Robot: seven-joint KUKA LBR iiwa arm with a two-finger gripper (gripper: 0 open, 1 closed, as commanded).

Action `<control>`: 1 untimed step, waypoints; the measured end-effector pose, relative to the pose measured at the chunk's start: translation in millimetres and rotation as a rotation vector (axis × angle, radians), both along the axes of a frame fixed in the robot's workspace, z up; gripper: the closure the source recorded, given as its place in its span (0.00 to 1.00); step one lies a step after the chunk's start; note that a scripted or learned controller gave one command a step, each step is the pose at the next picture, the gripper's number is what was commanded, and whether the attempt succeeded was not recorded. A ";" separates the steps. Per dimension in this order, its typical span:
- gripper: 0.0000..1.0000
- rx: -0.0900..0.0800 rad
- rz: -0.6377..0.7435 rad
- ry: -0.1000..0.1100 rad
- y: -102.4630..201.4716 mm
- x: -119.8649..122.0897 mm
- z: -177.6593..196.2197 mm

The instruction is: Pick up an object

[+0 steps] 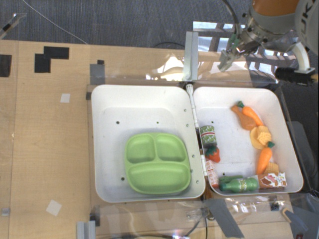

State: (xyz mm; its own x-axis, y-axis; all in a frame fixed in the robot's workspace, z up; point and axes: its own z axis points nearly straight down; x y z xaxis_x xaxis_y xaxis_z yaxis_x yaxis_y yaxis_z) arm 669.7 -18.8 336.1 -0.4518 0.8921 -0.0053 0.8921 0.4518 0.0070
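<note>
The right bin (234,148) holds several toy foods. An orange carrot (246,115) lies at the back right, with a yellow piece (260,136) and a second carrot (264,158) in front of it. Along the front wall lie a green bottle (239,184) and a red and white carton (273,180). Against the left wall are a small green can (207,133) and a red strawberry (214,154). My gripper (225,62) hangs raised over the back edge of the right bin, well clear of all the objects, with nothing visibly held.
A green divided plate (157,162) rests in the left bin (114,108). A metal post (190,54) and frame rails stand behind the bins, close to the gripper. The divider between the bins (194,123) runs front to back.
</note>
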 end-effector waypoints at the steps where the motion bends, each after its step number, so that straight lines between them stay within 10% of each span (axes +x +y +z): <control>1: 1.00 0.002 -0.003 0.012 29.7 -58.8 -88.6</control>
